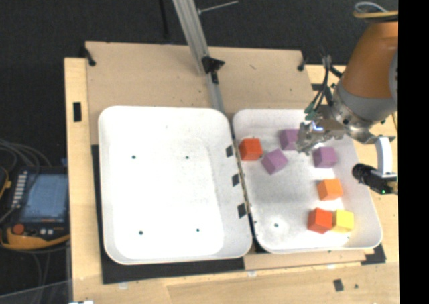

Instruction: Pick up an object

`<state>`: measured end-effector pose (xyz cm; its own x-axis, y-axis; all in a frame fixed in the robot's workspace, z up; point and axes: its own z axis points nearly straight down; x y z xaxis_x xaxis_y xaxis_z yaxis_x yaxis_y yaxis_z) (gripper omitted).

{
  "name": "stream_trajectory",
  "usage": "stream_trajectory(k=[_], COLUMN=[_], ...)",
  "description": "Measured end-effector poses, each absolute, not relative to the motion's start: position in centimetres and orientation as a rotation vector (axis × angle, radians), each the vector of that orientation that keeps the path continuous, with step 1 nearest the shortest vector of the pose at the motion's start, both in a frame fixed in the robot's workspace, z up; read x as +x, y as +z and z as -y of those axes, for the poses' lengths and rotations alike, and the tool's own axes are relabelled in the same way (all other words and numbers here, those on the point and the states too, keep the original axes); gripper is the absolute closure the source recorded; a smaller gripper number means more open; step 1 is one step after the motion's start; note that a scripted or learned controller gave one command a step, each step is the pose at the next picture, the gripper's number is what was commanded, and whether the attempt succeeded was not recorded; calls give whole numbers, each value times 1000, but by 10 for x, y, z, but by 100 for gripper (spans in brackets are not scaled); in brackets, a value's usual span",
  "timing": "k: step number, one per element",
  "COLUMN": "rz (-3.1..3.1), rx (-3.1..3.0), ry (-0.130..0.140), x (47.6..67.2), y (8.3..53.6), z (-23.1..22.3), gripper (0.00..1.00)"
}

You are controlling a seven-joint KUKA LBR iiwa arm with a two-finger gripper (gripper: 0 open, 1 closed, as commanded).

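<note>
The right white bin (pixel 288 239) holds several small blocks. An orange block (pixel 251 149) lies near its left wall. Three purple blocks lie in the upper half: one (pixel 274 161) left of centre, one (pixel 289 138) further back, one (pixel 325 156) to the right. Another orange block (pixel 329 189) lies lower right, and an orange-red block (pixel 321 220) sits beside a yellow block (pixel 344 220) near the front. My gripper (pixel 310 141) hangs low over the bin between the back purple block and the right purple block. Nothing shows between its fingers.
The left white bin (pixel 167 182) lies beside the right one, with black clips along the shared edge. A slanted metal pole (pixel 194 34) rises from the bench behind the bins. A screen device (pixel 40 198) sits off the bench at the left.
</note>
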<state>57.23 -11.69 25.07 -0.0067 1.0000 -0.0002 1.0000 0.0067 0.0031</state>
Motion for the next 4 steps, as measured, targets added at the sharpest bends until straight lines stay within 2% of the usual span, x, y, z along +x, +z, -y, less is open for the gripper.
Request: stream_trajectory(k=[1,3,4], rz=[-2230,-2229,-2231], rx=[2212,2217,2213], ry=[5,-3,4], x=[572,580,576], y=[259,234,246], z=[63,-35,-89], gripper=[100,100,100])
